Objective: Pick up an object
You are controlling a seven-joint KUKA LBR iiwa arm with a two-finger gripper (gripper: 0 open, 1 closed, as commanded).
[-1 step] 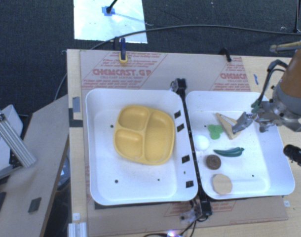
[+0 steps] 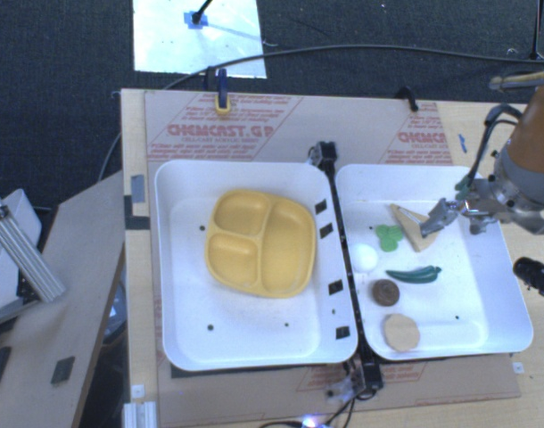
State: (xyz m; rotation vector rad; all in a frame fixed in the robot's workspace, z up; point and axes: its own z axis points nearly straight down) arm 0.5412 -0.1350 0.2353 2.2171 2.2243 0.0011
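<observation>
Nearest the camera, at the front of the right bin (image 2: pixel 499 328), lies a tan round disc (image 2: pixel 401 333), and just behind it a smaller dark brown round piece (image 2: pixel 385 292). A dark green pepper-shaped item (image 2: pixel 415 275) lies a little farther back, its tip pointing toward the bin's right side. Beyond these sit a white ball (image 2: pixel 366 257) — hard to make out against the white floor of the bin — and a light green leafy piece (image 2: pixel 389 235) just behind it, both close to the divider between the bins.

The left bin (image 2: pixel 183 328) holds a yellow divided plate (image 2: pixel 259 242) with three compartments, lying flat near its middle.

Farther back in the right bin lies a tan wedge (image 2: pixel 408 225), its point toward the rear. The jaws (image 2: pixel 437 217) sit at the wedge's right edge, touching or nearly touching it; from this slant it is not clear whether any part of the wedge is between the fingers, and whether they are spread or closed cannot be told, since the fingers blur into the grey wrist. The arm (image 2: pixel 531 150) itself is cut off at the right edge, only its grey wrist and orange band showing.

Behind the bins, the surface (image 2: pixel 281 123) is a brown printed board — its red lettering partly hidden by the bins' rims.
</observation>
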